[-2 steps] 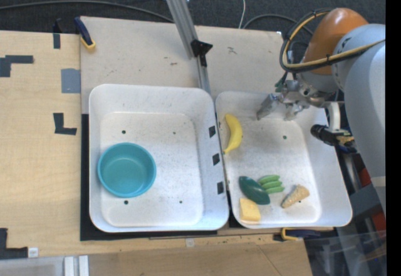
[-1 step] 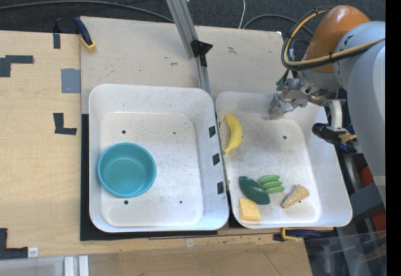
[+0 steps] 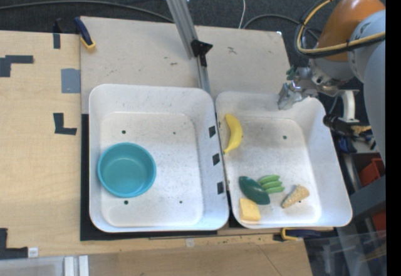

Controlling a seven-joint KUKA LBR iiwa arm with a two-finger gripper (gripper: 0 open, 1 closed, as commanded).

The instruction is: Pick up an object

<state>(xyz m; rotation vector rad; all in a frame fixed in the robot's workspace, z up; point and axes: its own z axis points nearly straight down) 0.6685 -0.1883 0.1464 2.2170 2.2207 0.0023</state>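
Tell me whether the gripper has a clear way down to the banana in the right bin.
Probably yes. The gripper sits over the far edge of the right bin, and the banana lies alone on the bin floor near the left wall, apart from the other toys. That wall may crowd one finger.

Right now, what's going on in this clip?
A grey robot arm reaches in from the right, its claw hovering over the far edge of the right bin with nothing visibly in it. That bin holds a banana, a green pea pod, a dark green piece, a yellow block and a tan cone-like piece. The left bin holds a teal bowl. Nothing has been picked yet.
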